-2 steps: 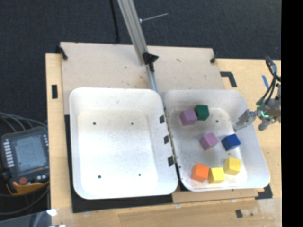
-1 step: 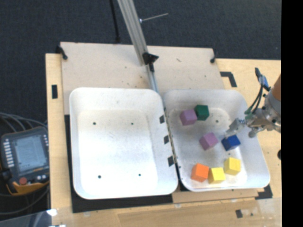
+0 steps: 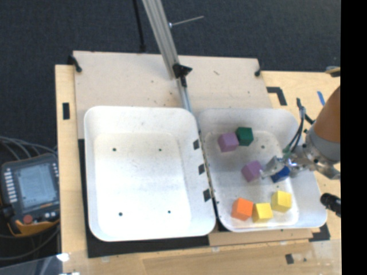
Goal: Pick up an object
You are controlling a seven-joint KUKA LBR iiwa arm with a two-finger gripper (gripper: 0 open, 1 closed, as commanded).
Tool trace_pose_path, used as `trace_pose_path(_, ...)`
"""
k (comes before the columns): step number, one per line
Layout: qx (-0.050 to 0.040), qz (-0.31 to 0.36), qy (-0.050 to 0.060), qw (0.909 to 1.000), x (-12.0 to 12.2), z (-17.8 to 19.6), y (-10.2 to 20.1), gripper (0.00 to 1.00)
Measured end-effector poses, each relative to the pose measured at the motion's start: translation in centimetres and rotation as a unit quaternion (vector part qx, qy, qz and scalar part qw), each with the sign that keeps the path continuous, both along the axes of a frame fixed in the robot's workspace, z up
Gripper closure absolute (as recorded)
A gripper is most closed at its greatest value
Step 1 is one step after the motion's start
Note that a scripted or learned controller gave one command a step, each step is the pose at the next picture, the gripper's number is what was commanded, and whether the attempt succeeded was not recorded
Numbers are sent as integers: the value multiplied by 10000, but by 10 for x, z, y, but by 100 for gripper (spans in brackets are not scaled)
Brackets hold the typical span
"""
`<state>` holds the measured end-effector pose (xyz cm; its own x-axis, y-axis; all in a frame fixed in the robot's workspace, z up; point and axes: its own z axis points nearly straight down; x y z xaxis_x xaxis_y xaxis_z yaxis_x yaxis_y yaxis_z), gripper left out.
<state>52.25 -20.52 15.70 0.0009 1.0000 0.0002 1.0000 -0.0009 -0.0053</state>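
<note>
Camera view, looking down at a slant.

Arm [image 3: 327, 125]: grey, orange band above the wrist, enters from the right over the right bin.

Gripper [image 3: 274, 169]: low inside the right bin [image 3: 304, 211], tip pointing left. It sits just right of a purple block [image 3: 251, 171], close to it or touching; contact cannot be told. A blue item [image 3: 280, 175] lies at the tip, partly hidden; whether it is a block or part of the tool is unclear. How far the claw is spread cannot be told: the tip is small and blurred. Nothing is plainly pinched in it.

Right bin contents:
- second purple block [image 3: 227, 142], upper left, touching or just beside a green block [image 3: 245, 136]
- orange block [image 3: 242, 208], near the front wall
- yellow block [image 3: 263, 211], just right of the orange one
- second yellow block [image 3: 281, 201], just right again, slightly higher

Left bin [image 3: 92, 153]: white, shallow, a few dark specks on its floor; its right wall meets the right bin's.

Bench [image 3: 66, 171]: pale wood, with a lighter board [image 3: 126, 79] behind the bins and black marks at its corners.

Metal rail [image 3: 160, 27]: slants from the top down to the gap between the bins.

Surroundings: dark floor [image 3: 57, 22]; handheld control pad [image 3: 31, 188] with a screen at far left, cables above it.
</note>
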Motion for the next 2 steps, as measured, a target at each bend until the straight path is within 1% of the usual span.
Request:
trace_pose_path(1,-86,10,-175,9998,7,-30,-5,0)
trace_pose_path(2,-87,-24,-193,9998,8,-20,-6,100)
